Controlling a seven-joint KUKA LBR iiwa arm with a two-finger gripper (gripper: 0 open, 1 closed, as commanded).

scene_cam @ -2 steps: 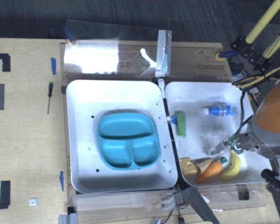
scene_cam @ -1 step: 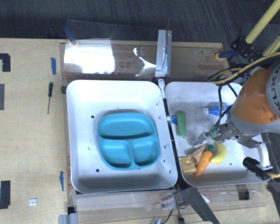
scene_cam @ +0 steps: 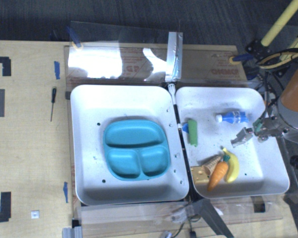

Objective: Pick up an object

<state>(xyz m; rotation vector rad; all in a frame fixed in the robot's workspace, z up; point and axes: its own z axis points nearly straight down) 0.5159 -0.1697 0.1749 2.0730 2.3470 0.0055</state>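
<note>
The right bin (scene_cam: pixel 275 180) holds several small objects. A green stick-shaped piece (scene_cam: pixel 192 132) lies near its left wall, and a blue and white bottle (scene_cam: pixel 232 117) lies on its side toward the back. At the front sit an orange carrot (scene_cam: pixel 217 174), a yellow banana (scene_cam: pixel 233 166), a brown cone-like piece (scene_cam: pixel 210 161) and a tan block (scene_cam: pixel 199 175), all close together. My gripper (scene_cam: pixel 241 138) hangs over the right half of this bin, between the bottle and the banana, and I see nothing held in it.
The left bin (scene_cam: pixel 87 108) contains a blue divided plate (scene_cam: pixel 136 148). A clear plastic sheet (scene_cam: pixel 119 58) and a metal divider post (scene_cam: pixel 174 56) stand behind the bins. Cables and a yellow pole (scene_cam: pixel 283 19) crowd the far right.
</note>
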